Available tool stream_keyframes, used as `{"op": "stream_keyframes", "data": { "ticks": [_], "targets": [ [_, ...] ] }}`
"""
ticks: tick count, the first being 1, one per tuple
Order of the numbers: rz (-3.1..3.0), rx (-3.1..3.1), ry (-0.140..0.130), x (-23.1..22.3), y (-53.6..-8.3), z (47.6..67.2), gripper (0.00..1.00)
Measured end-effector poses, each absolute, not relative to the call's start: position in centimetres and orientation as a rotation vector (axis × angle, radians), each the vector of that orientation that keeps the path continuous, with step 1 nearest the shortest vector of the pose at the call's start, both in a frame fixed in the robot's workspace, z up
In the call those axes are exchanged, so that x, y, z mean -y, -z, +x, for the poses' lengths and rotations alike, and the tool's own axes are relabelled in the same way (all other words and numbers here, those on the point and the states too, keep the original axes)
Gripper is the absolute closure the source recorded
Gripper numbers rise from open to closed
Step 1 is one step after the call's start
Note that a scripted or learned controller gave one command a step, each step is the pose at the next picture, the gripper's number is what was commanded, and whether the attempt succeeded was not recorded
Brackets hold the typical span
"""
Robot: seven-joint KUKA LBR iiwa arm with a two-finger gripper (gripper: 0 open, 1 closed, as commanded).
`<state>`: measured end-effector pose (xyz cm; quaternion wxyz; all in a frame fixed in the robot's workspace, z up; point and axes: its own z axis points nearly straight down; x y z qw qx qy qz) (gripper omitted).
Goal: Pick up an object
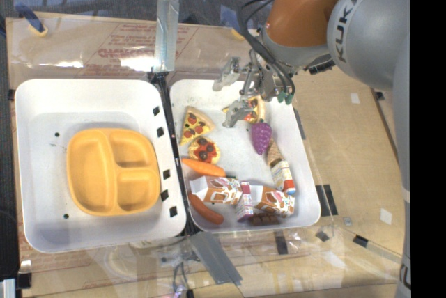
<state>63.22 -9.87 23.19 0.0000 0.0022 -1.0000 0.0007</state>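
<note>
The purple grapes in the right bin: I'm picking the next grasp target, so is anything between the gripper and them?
Nothing visible blocks them. The purple grapes lie uncovered on the right bin floor, just below the gripper. A small yellow toy sits by the fingers, above the grapes but not on top of them.

Reaches in from the right: bulky grey arm (369,18) with an orange band, wrist bent down. Carries a metal two-finger gripper (244,91), fingers seemingly spread, though clutter blurs the tips.
</note>
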Motion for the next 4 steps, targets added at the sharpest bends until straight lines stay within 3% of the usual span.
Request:
{"op": "stream_keyframes", "data": {
  "ticks": [1,2,3,4],
  "targets": [
    [-0.163,3.131,0.0,17.1,-14.5,62.3,0.0],
    [-0.044,3.141,0.0,21.0,-9.2,60.1,0.0],
    [-0.034,3.147,-0.002,20.9,-10.5,60.4,1.0],
    [-0.032,3.147,-0.002,20.8,-10.5,60.4,0.0]
  ]
}}
